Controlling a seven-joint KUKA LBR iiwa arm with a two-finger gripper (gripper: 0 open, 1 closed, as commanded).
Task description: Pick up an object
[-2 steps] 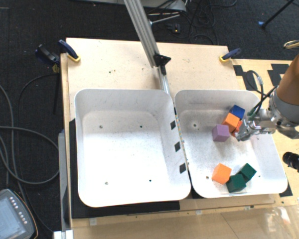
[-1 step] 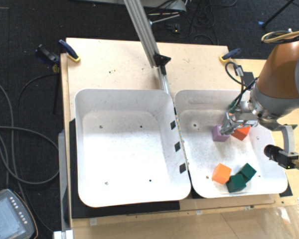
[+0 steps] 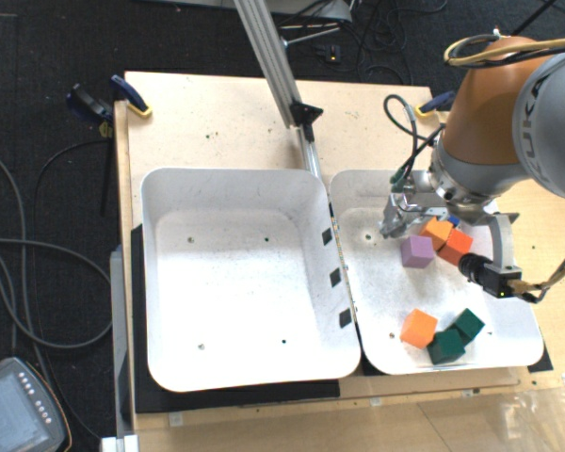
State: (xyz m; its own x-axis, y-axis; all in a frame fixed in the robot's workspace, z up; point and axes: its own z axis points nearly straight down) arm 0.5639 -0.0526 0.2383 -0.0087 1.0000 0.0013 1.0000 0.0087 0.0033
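A pale wooden surface (image 3: pixel 226 121) is seen from above, carrying two shallow white bins side by side. The left bin (image 3: pixel 160 215) lies nearer the middle of the view; the right bin (image 3: pixel 358 201) lies just beside it, the two rims touching or nearly so along a seam marked by small dark clips.

The grey arm (image 3: pixel 508 111), with its orange band, is reached in from the right and hangs over the upper part of the right bin. The tool (image 3: pixel 395 222) is pointed down near that bin's upper left area, close to the bin floor. Whether the tool is released or clenched cannot be told, since its tip is small and partly masked by the wrist and cables. Nothing is clearly seen between its tips.

Five blocks are found in the right bin. A purple block (image 3: pixel 417 250) lies just right of and below the tool, near it but apparently apart. Just beside the purple block, up and to the right, an orange block (image 3: pixel 439 232) and a red-orange block (image 3: pixel 458 244) are set touching each other, partly under the wrist. Near the bin's lower edge, well apart from the tool, another orange block (image 3: pixel 418 329) lies beside two dark green blocks (image 3: pixel 455 336), which touch one another.

A slanted metal pole (image 3: pixel 268 50) is seen crossing the surface from the top toward the seam between the bins.
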